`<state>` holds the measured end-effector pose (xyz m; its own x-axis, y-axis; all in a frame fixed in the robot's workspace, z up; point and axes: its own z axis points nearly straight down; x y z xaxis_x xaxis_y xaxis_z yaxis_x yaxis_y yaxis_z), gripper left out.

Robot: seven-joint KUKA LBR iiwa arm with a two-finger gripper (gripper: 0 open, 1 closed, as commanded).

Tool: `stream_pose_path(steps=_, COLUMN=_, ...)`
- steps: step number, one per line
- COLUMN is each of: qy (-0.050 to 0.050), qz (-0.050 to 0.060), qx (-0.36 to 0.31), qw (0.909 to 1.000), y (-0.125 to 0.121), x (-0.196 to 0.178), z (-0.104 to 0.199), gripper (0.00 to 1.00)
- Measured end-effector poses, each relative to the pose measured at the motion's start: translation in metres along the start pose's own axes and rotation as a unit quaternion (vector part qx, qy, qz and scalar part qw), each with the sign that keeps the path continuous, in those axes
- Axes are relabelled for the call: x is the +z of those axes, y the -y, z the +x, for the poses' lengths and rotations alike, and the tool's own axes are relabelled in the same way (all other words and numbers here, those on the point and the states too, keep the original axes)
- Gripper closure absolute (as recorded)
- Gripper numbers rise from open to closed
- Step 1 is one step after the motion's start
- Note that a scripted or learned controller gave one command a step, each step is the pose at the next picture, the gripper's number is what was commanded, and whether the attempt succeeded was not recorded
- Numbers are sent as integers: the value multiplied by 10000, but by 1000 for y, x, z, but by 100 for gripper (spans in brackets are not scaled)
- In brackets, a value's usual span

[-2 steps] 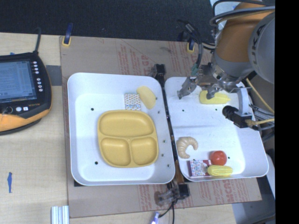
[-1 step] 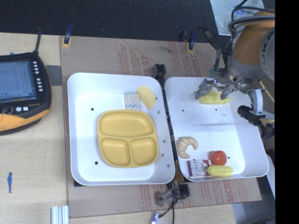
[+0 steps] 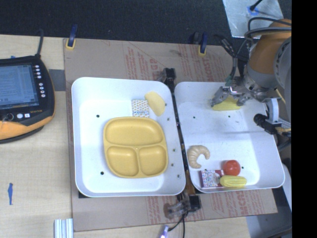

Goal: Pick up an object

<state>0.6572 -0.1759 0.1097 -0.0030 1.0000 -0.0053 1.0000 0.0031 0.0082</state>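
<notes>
Gripper [image 3: 229,99] hanging low over right bin [image 3: 257,148], far end — fingers sitting astride yellow piece [image 3: 226,105], pinching it by the look. Piece lying against bin floor. Hold seeming shallow — piece risking slipping out as arm is lifting.

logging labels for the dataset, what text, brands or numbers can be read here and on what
No text here can be read.
Brown cardboard sheet under the white bins: faded red printed lettering, too blurred to read.
Handheld pendant with a grey screen: lines on the display, too small to read.
Small white packet with blue print in the left bin: print illegible.
Small red and white packet in the right bin: print illegible.
</notes>
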Motion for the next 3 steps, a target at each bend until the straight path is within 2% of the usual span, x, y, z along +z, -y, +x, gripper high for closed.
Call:
stream_pose_path(steps=1, qy=-31, qz=51, qx=-9, qw=10000, y=0, x=-21, z=59, gripper=0)
stream_pose_path(steps=2, qy=-25, qz=49, qx=8, qw=10000, y=1, x=-12, z=-7, gripper=0)
stream_pose_path(steps=3, qy=-31, qz=69, qx=4, qw=10000, y=2, x=-1, z=4, gripper=0)
